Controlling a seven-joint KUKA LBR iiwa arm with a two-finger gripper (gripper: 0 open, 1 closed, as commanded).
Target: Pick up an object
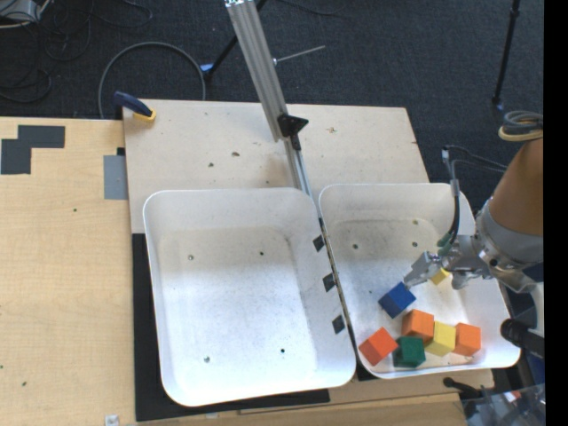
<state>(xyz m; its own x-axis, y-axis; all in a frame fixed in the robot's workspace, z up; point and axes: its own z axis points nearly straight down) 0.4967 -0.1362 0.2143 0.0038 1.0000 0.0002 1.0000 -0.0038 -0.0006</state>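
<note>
arm [524, 207] cut off at right edge (wrist onward visible)

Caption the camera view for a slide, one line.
Gripper holds a yellow block above the right bin, over a blue block and a cluster of coloured blocks.

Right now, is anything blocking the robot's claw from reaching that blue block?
Nothing visible does. The end effector hangs just up and right of the blue block, with bare bin floor between them. A small yellow piece sits at its tip. The other blocks lie beyond, nearer the front rim.
</note>
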